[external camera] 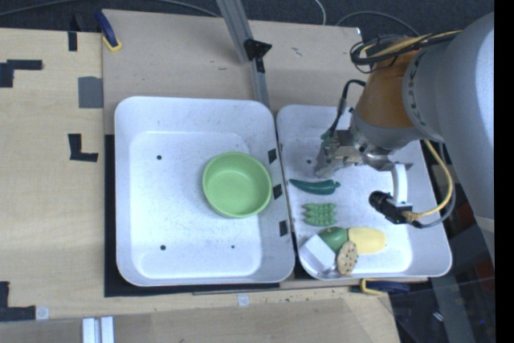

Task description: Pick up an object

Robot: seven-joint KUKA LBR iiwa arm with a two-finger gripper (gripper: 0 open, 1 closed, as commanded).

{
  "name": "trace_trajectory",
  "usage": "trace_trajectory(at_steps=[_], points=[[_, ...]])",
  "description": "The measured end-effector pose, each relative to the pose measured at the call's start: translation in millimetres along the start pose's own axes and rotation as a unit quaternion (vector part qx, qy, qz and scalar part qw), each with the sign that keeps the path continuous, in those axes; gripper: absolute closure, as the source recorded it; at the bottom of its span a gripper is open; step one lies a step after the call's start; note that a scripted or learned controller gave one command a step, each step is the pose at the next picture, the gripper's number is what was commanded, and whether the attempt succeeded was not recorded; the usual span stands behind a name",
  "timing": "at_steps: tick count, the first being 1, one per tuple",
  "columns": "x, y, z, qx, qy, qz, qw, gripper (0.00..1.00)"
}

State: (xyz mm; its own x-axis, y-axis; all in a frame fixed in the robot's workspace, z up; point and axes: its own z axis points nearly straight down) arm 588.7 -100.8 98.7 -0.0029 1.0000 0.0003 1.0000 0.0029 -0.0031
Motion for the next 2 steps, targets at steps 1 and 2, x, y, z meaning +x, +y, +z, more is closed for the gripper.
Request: trace_trajectory(at_steps=[1,2], points=[[0,-5,-43,-0.003,0.0,0.001,1.0,1.0],[0,-4,-96,-0.003,0.0,0.001,1.0,1.0]])
